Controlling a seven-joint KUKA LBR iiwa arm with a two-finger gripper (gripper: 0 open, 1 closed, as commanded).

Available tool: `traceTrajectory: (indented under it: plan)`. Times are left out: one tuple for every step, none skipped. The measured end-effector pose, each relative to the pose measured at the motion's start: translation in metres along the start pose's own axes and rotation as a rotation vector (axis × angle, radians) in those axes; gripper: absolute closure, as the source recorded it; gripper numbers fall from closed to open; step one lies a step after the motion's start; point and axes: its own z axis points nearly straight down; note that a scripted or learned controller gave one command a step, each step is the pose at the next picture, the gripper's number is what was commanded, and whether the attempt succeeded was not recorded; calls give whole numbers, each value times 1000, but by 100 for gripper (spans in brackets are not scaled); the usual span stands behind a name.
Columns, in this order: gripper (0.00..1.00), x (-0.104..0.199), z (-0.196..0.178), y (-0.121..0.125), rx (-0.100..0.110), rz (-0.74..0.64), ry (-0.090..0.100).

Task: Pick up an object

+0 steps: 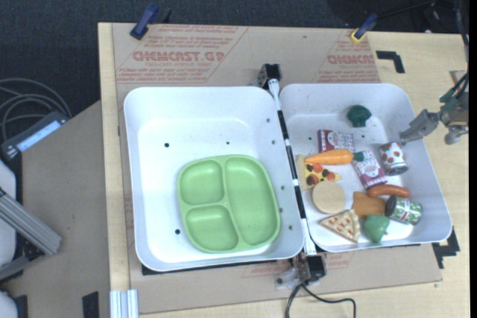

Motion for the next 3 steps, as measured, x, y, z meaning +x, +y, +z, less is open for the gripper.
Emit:
traceTrajectory:
  plan:
    - [0, 36, 89, 75, 2, -1, 2]
    - [0, 14, 191, 125, 2, 0, 1]
    - [0, 38, 189, 147, -2, -2, 0]
